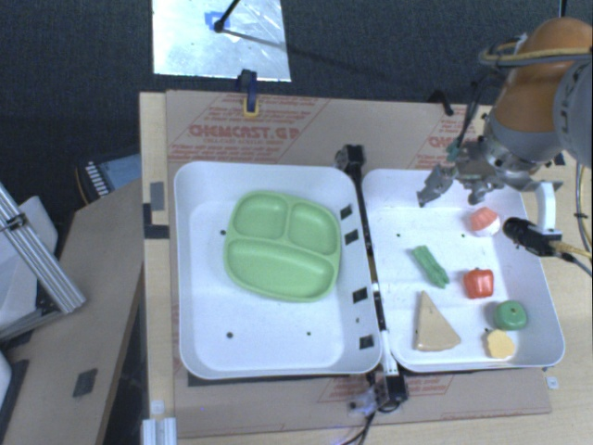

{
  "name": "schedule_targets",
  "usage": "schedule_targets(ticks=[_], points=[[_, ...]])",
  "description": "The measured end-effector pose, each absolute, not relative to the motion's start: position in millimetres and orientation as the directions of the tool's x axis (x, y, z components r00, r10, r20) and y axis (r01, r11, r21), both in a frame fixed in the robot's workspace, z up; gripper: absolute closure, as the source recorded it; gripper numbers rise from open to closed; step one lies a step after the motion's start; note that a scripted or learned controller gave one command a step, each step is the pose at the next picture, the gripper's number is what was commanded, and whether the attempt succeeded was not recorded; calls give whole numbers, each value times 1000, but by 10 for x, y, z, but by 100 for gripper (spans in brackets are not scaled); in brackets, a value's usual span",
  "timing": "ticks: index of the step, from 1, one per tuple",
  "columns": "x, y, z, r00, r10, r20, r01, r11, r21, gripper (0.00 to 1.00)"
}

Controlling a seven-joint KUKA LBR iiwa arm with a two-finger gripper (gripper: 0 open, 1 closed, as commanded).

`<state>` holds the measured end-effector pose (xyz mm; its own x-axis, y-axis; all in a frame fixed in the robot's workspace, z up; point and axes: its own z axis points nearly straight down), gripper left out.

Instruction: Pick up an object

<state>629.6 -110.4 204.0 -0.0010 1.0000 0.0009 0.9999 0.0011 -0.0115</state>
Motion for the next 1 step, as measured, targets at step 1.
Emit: schedule_targets(ticks=[1], points=[[6324, -1103, 2118, -3, 1000, 0, 1000, 3, 1, 0]])
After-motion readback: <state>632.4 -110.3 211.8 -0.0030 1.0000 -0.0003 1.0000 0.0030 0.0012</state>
